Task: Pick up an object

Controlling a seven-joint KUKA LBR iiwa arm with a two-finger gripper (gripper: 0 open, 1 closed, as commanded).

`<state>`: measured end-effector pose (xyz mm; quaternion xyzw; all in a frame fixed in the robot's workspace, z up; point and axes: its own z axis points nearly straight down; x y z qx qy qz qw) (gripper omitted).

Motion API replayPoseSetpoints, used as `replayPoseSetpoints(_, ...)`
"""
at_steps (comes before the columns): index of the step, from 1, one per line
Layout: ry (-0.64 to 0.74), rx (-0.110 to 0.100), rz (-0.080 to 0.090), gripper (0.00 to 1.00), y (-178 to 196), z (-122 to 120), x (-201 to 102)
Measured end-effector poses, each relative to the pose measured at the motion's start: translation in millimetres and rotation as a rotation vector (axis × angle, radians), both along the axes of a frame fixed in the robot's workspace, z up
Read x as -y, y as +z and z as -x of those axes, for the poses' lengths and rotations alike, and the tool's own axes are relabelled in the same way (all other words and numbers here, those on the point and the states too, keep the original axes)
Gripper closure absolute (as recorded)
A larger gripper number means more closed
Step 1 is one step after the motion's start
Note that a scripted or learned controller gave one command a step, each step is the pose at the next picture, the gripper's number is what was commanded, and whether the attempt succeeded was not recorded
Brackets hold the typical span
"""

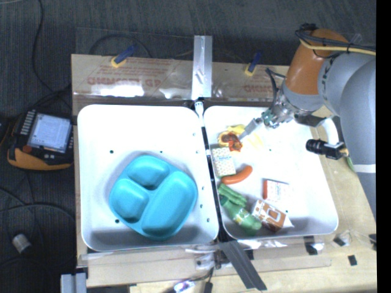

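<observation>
Arm (pixel 342 72) comes in from the right, orange band above the wrist, end effector (pixel 252 127) low over the upper-left part of the right bin (pixel 317 182). Can't tell from this angle whether it's wide, narrow or holding anything.

Right bin contents:
- red-and-yellow toy (pixel 231 138) sits just beside the end effector tip, to its lower left, possibly touching; contact not resolvable.
- white dotted block (pixel 222 161) directly below that toy, against the divider side.
- orange sausage (pixel 237 174) just under the block, tilted, well below the end effector.
- green piece (pixel 232 198) and another green lump (pixel 248 223) further toward the near edge.
- two small printed boxes: one white-and-red (pixel 276 191), one brown-and-white (pixel 269 215), near the bin's lower middle, well apart from the end effector.

Left bin (pixel 98 133) holds a blue sectioned tray (pixel 154 194), tilted, in its lower half.

Counter (pixel 146 81) behind the bins has a clear sheet with yellow clips (pixel 124 55).
</observation>
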<state>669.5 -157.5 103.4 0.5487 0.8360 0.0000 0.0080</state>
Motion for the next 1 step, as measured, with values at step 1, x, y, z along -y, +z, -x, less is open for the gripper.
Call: replayPoseSetpoints(1,0.002,-0.009,-0.001,1.00,4.8,2.2,-1.4)
